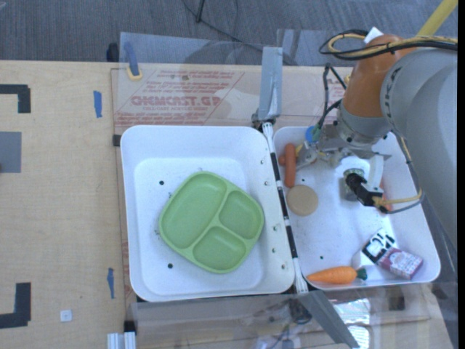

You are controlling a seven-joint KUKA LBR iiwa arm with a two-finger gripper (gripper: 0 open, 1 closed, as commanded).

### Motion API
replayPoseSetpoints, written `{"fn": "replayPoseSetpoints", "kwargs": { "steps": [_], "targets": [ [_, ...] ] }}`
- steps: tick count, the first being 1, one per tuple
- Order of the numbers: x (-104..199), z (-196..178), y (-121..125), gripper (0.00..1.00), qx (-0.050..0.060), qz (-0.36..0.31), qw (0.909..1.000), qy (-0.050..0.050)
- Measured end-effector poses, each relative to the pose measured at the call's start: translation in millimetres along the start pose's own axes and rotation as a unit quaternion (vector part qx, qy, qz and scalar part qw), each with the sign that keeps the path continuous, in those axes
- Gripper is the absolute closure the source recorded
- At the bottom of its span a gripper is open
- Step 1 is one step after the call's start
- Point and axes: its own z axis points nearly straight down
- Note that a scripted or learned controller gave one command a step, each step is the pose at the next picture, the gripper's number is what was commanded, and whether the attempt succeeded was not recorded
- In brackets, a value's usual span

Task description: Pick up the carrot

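Observation:
The carrot point(332, 275) is orange with a green tip. It lies flat along the front wall of the right bin point(420, 217), pointing left. My gripper point(340, 155) hangs over the back of that same bin, below the orange wrist band. It is well apart from the carrot, which sits toward the near edge. Nothing shows in the gripper's grasp.
A reddish-orange sausage-shaped piece point(290, 164) and a tan round disc point(303, 200) lie by the right bin's left wall. A pink box point(402, 262) and a black-and-white item point(378, 246) sit just right of the carrot. The left bin point(138, 195) holds a green divided plate point(211, 222).

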Motion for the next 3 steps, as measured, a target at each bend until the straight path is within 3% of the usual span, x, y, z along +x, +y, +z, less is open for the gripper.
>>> {"fn": "replayPoseSetpoints", "kwargs": {
  "steps": [1,2,3],
  "targets": [
    [13.5,-0.8,-132.5,0.0,-0.008,-0.062,0.9981,0.0],
    [10.3,-11.9,-131.1,1.0,-0.011,-0.059,0.9982,-0.003],
    [-48.5,-1.3,-186.4,1.0,-0.009,-0.382,0.9242,-0.004]
  ]
}}
